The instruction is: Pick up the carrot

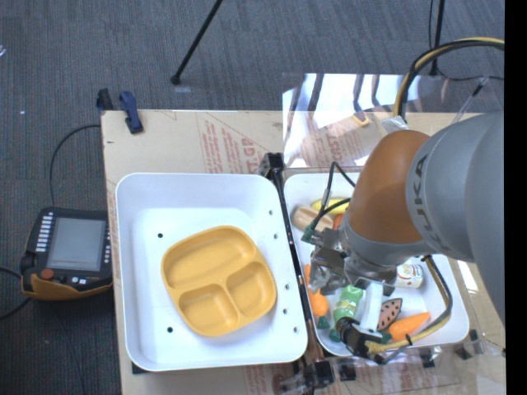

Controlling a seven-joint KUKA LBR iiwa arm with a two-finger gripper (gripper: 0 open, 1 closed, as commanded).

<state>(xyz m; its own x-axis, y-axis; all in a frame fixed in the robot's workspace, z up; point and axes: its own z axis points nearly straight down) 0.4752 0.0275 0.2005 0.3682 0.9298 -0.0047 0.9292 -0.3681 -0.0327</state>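
Two orange things lie in the right bin (458, 319). One is a short orange piece (319, 304) with a dark green end by the bin's left wall, and it looks like the carrot. The other is a tapered orange piece (409, 325) near the front right. My gripper (328, 276) hangs low over the bin's left part, just above and behind the short orange piece. The wrist and its orange band (394, 189) hide the bin's middle. I see nothing held.
Beside the gripper lie a green packet (348, 303), a brown-and-pink slice (389, 312) and a small white item (409, 275). A yellow thing (327, 206) and a pale bun (306, 216) sit at the back. In the left bin (136, 245) lies a yellow divided plate (217, 280).
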